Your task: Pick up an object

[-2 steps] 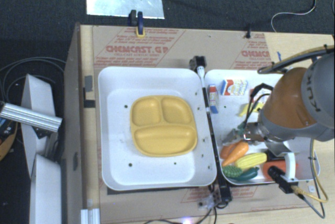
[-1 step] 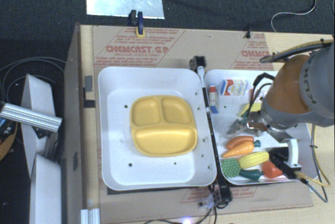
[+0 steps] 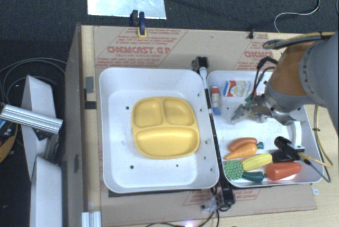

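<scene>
Hand parked over the right bin

The hand [image 3: 239, 112] is seen above the toy veggies [image 3: 258, 157] piled at the right bin's [image 3: 222, 80] near edge; its grip can't really be made out.

A yellow tray [image 3: 164, 128] lies in the left bin [image 3: 119, 88]. In the right bin [image 3: 312, 178], the end effector [image 3: 242, 112] hangs above toy vegetables: carrot [image 3: 242, 151], corn [image 3: 256, 161], red pepper [image 3: 282, 170]. A small carton [image 3: 236, 88] lies nearby.
</scene>
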`<state>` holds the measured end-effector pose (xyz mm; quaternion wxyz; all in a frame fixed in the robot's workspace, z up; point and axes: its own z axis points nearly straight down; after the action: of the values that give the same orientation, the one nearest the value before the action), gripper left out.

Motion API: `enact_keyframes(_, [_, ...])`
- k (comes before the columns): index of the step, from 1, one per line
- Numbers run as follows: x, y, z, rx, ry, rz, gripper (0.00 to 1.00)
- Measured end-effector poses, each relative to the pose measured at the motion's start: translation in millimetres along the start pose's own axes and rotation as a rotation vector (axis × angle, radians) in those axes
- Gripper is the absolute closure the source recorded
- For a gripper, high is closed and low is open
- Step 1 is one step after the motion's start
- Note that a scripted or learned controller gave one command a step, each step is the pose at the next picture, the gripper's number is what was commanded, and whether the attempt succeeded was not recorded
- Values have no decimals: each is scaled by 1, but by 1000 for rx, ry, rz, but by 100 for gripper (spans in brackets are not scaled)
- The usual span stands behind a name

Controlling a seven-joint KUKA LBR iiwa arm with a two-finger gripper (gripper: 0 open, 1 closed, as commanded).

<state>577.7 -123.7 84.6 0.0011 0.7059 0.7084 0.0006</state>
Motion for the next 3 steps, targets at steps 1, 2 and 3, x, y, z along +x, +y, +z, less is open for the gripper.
enact_keyframes(1, [2, -54, 1, 3, 1, 3, 0])
enact_keyframes(2, [-48, 5, -3, 0, -1, 0, 0])
enact_keyframes(3, [17, 6, -70, -2, 1, -1, 0])
